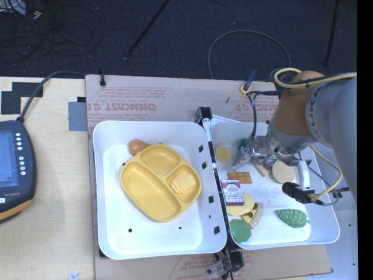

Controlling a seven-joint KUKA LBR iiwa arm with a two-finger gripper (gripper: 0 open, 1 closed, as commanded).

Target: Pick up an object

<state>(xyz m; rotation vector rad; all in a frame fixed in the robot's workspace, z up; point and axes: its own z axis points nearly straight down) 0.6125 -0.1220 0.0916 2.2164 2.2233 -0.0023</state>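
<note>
White plastic forms two shallow bins side by side on a bench covered with printed cardboard (175, 98). The left bin (111, 214) holds a yellow divided plate (152, 182) tilted on a diagonal, with a pale yellow ridged food piece (183, 183) in one of its compartments and a small orange object (137, 146) tucked just behind its upper edge. The right bin (326, 229) holds a scatter of toy foods: a pale yellow round piece (223, 153) near the divider, an orange waffle-like cracker (239, 177), a small purple-and-white box (232, 192) resting partly on a yellow piece (247, 205), a green leafy item (239, 230) at the near edge, a bumpy green item (292, 217) toward the right, and a tan round disc (284, 172). The grey arm with its orange band (294, 107) reaches in from the right and descends into the right bin. Its gripper (247, 151) sits low over the bin floor between the round yellow piece and the tan disc, above the cracker; whether its fingers are spread or closed cannot be told. A handheld control pendant (14, 168) lies at the far left.
</note>
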